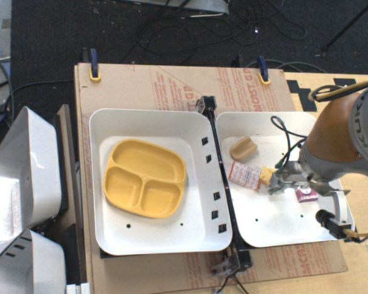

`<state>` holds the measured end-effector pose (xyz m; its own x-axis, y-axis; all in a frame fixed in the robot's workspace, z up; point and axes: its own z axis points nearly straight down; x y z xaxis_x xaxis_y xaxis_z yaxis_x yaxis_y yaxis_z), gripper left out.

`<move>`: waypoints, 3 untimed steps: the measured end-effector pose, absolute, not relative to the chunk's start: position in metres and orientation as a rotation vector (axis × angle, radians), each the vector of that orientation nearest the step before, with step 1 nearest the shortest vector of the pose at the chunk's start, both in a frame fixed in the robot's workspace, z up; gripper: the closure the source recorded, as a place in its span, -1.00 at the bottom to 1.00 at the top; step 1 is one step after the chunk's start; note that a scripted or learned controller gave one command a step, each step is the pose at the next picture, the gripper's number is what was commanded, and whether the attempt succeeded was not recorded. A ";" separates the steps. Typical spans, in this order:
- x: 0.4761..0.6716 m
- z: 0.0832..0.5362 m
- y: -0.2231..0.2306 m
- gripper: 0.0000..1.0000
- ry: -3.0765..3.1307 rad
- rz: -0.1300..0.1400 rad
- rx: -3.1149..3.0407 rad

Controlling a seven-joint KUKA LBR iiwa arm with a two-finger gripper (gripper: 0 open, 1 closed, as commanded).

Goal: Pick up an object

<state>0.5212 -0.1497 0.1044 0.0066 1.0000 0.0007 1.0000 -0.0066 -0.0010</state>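
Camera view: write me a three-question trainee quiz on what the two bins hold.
1. True or false: the yellow divided tray lies in the left bin.
2. Which bin is the gripper over? A) the left bin B) the right bin C) neither
3. Fill in: the tan block lies nearer the ____ wall of its bin than the red-and-white packet does.

Key: 1 true. 2 B; the gripper sits low among the items there, beside a small yellow piece. 3 far.
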 end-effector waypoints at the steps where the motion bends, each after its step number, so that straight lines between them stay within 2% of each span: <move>1: 0.529 0.152 -0.157 1.00 -2.225 -0.003 -2.224; 2: 0.531 0.205 -0.157 1.00 -2.229 -0.004 -2.220; 3: 0.534 0.212 -0.095 1.00 -2.231 -0.003 -2.210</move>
<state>0.5340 -0.0949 0.2120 -0.0095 1.0000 0.0019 1.0000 0.0095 0.0007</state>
